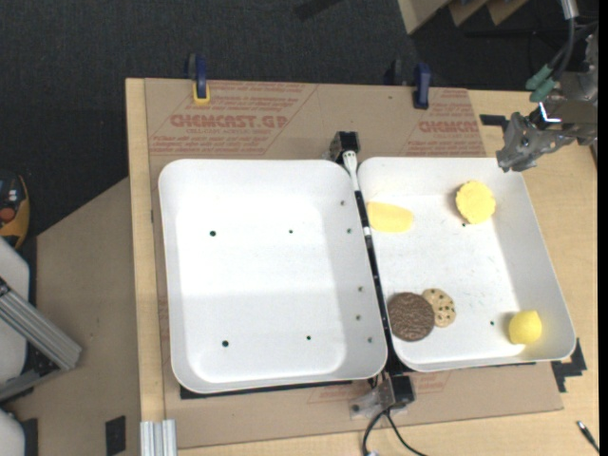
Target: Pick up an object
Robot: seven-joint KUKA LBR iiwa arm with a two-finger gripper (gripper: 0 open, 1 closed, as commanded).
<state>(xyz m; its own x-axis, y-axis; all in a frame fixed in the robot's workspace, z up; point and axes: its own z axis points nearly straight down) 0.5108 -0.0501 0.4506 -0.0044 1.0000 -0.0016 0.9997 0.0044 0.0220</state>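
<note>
Approach step, nothing picked yet.
My gripper (521,150) hangs beyond the right bin (546,264); whether it's open I can't tell; next I'd probably descend on the yellow disc (475,201).

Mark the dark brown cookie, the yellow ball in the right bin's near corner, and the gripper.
dark brown cookie (410,315): camera view, middle of its top face.
yellow ball (524,328): camera view, centre of its rounded top.
gripper (515,159): camera view, at its fingertips, over the right bin's far right corner.
</note>
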